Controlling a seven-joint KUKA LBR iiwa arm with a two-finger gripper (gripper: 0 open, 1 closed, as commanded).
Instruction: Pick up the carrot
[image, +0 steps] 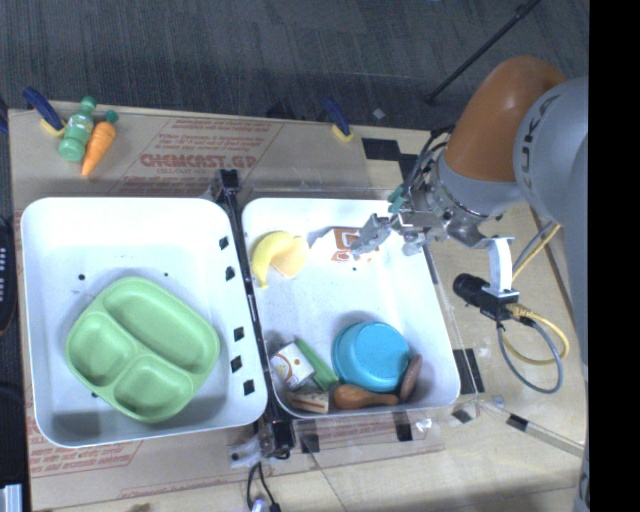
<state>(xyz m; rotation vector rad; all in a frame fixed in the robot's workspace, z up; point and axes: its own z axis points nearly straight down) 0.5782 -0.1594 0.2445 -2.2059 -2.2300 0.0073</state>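
Observation:
An orange carrot (97, 147) with a green top lies on the cardboard outside the bins, beyond the left bin's far left corner, beside a green toy (75, 135). My gripper (378, 232) hangs low over the far right part of the right bin (330, 215), far from that carrot. It is just right of a small white and red piece (345, 244) on the bin floor. An orange-brown elongated piece (362, 397) lies along the right bin's front wall, partly under a blue bowl (372, 355).
The right bin also holds a yellow banana-like fruit (276, 255), a small carton (293, 366), a green piece (322, 367) and a brown piece (411, 374). A green divided plate (143, 347) lies in the left bin (40, 230). Cables (530, 340) trail on the bench at right.

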